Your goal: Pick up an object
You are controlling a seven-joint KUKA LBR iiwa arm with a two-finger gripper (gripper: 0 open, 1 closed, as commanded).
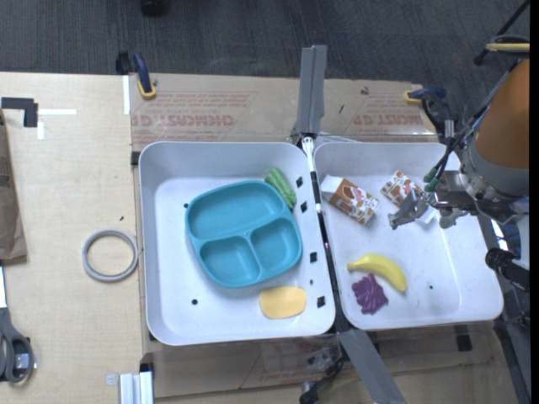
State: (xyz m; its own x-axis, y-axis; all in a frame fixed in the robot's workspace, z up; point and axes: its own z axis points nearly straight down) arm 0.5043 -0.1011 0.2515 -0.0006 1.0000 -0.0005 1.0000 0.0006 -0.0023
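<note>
Orange-and-white printed snack packet [399,187] sits flat at about 1 o'clock in the right bin [472,305], right under the gripper [410,211], whose fingers look slightly parted with nothing clearly between them, the bin's far wall close behind and open floor toward the banana [381,270] at 6 o'clock.

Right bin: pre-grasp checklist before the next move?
1. Targets present in right bin: ok, banana, purple toy, snack box, small packet.
2. Gripper over right bin: ok, beside the small packet.
3. Finger state: cannot tell.
4. Object held: cannot tell.
5. Banana and purple toy separated: not ok, they touch.
6. Snack box free of wall: ok.
</note>
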